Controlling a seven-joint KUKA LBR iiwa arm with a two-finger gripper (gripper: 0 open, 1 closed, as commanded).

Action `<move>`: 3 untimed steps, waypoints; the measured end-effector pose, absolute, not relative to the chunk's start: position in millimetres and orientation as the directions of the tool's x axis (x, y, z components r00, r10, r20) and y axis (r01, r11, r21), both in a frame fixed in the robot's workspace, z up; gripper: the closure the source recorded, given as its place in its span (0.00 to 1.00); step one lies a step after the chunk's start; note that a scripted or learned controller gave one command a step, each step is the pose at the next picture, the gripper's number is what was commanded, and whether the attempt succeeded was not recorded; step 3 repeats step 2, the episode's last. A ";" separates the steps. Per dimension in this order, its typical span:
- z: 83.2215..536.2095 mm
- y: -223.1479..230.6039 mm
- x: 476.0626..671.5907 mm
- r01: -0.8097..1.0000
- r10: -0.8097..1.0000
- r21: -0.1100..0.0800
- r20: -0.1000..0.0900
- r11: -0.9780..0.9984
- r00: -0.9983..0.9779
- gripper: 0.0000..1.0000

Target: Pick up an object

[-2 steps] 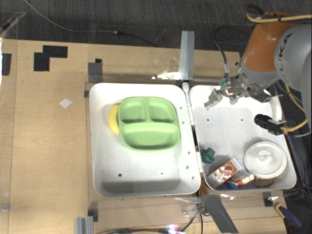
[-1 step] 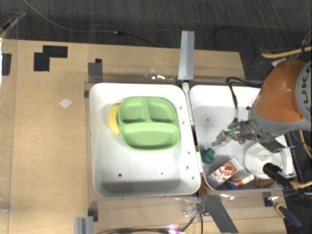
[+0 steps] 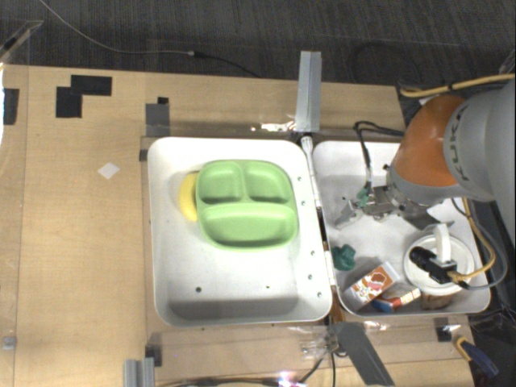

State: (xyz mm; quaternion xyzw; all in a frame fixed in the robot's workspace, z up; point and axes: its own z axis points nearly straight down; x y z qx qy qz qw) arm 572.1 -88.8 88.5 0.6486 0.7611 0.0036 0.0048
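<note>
My gripper point(image 3: 352, 208) is low over the middle left of the right bin point(image 3: 339, 164), with the arm's orange band point(image 3: 423, 147) behind it to the right. A small teal object point(image 3: 345, 256) lies just below the gripper, apart from it. A red and white snack box point(image 3: 372, 285) rests near the bin's front edge. Beside the box lies a small stick-like item point(image 3: 401, 299). A white cup-like object point(image 3: 436, 264) sits at the front right, partly under cables. Nothing shows in the gripper's grasp.
The left bin point(image 3: 234, 297) holds a green divided plate point(image 3: 244, 202) lying over a yellow object point(image 3: 188, 197). A metal post point(image 3: 309, 95) stands behind the divider between the bins. Cables point(image 3: 367, 147) hang near the wrist.
</note>
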 end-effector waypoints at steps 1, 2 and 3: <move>101.7 -89.4 574.8 0.987 0.987 0.019 -0.006 0.159 -0.159 1.00; 101.6 -89.4 574.7 0.987 0.987 0.019 -0.006 0.160 -0.160 0.00; 101.6 -89.4 574.7 0.987 0.987 0.019 -0.006 0.160 -0.160 0.00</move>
